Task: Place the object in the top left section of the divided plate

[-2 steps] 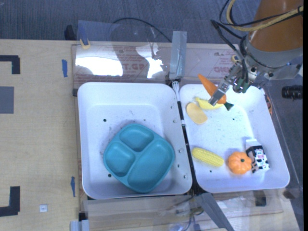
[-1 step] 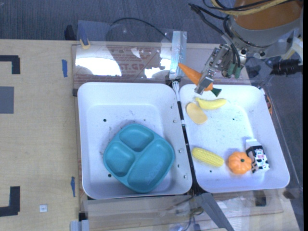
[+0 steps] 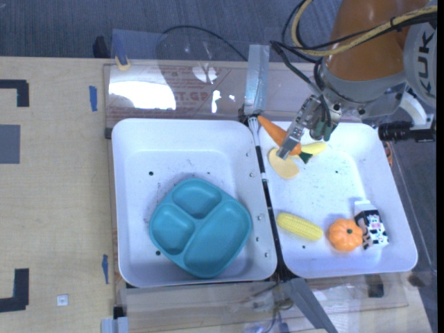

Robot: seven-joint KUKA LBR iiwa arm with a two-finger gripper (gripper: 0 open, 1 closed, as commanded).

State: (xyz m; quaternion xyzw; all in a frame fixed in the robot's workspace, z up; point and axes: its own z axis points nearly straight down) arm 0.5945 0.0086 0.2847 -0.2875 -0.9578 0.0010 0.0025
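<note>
In the right bin's far corner, the gripper hangs at the carrot; whether its fingers pinch it I cannot tell. A loose hold could drop it short of the divided plate, 1 bin left.

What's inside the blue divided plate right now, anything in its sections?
The blue divided plate in the left bin shows three bare sections with nothing in them. Whatever lies beneath the plate is covered by it.
</note>
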